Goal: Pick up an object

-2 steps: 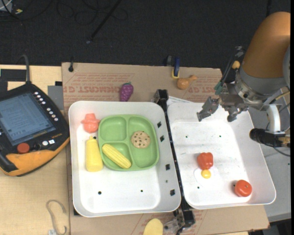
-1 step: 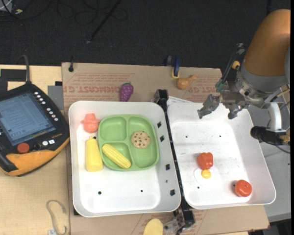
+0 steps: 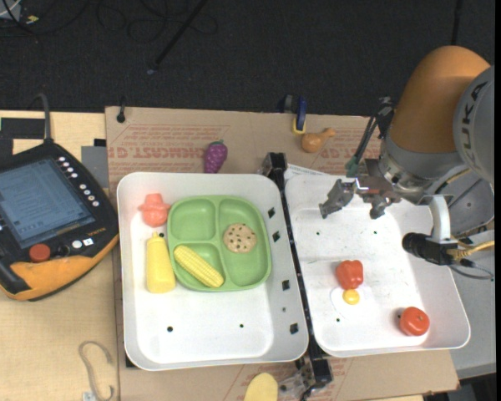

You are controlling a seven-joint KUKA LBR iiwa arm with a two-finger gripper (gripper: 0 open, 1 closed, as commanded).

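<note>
The gripper [image 3: 356, 200] hangs open over the right bin [image 3: 451, 324], holding nothing. The arm [image 3: 476, 132] carries the letters "KU"; the cardboard's [image 3: 167, 144] print is unreadable.

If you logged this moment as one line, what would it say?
hand: open, over right bin, holding nothing | nearest: red pepper, fried egg, tomato | pick: not yet done

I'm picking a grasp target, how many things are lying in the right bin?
3: a red pepper near the middle, a small yellow piece just below it, and a tomato by the near right corner. The arm may hide more.
</note>
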